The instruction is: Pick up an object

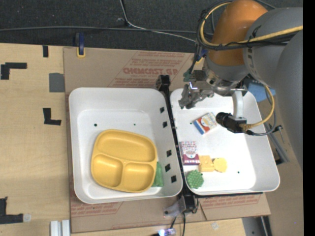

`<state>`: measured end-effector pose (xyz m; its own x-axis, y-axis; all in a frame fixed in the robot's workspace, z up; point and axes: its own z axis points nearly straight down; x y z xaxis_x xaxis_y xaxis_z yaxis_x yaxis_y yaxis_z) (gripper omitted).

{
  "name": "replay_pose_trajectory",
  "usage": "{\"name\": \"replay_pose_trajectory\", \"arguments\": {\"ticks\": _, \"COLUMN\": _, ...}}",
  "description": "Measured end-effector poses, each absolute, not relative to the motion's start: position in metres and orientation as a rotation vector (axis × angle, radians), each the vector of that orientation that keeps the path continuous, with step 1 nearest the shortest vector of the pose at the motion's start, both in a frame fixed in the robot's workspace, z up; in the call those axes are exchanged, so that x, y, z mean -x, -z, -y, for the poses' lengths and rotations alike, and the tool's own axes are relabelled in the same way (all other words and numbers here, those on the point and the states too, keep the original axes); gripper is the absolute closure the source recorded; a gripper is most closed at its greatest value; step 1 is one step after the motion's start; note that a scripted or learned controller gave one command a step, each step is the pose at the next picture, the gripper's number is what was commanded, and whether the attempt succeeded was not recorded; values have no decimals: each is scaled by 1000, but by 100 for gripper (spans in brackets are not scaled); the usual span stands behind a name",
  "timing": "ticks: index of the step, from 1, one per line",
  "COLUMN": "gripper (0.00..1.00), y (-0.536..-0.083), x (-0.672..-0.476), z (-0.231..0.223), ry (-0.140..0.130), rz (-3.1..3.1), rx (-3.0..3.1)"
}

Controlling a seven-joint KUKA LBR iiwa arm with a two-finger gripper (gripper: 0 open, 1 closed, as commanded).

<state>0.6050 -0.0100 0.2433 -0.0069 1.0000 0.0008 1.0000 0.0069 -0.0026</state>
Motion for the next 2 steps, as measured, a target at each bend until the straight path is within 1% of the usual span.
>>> {"name": "replay_pose_trajectory", "arguments": {"ticks": 1, "gripper": 100, "y": -224, "x": -609, "z": -42, "ry": -3, "rz": 2226, "rx": 2213}}
{"name": "replay_pose_trajectory", "arguments": {"ticks": 2, "gripper": 100, "y": -227, "x": -618, "z": -89, "ry": 0, "rz": 2227, "rx": 2214}}
